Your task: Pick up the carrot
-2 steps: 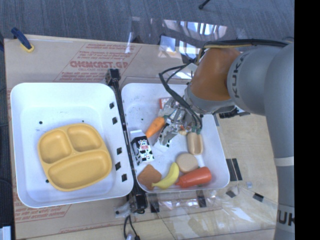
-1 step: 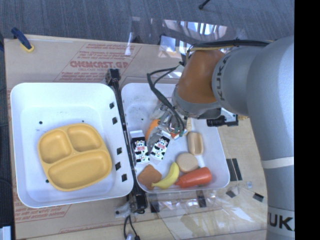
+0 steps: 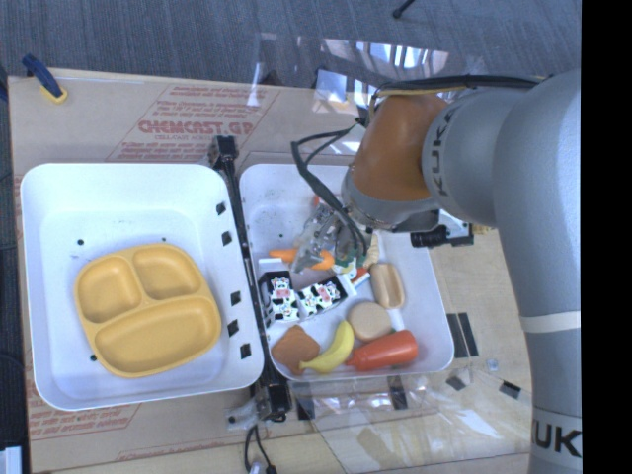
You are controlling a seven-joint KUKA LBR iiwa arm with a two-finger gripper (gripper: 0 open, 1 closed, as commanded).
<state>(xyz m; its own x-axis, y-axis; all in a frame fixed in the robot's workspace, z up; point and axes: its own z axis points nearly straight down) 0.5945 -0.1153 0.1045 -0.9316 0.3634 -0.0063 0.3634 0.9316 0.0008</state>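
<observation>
Down in the right white bin (image 3: 434, 309), the hand (image 3: 321, 250) hangs among the toys, and whether it is open or closed I cannot tell. Just beside it, seemingly touching, lies the small orange carrot (image 3: 296, 258). Below the hand sit a black-and-white patterned block (image 3: 296, 299), a yellow plastic banana (image 3: 334, 352) and a red pepper (image 3: 385, 351).

right bin (image 3: 259, 197) crowded, left bin (image 3: 59, 188) roomy
</observation>
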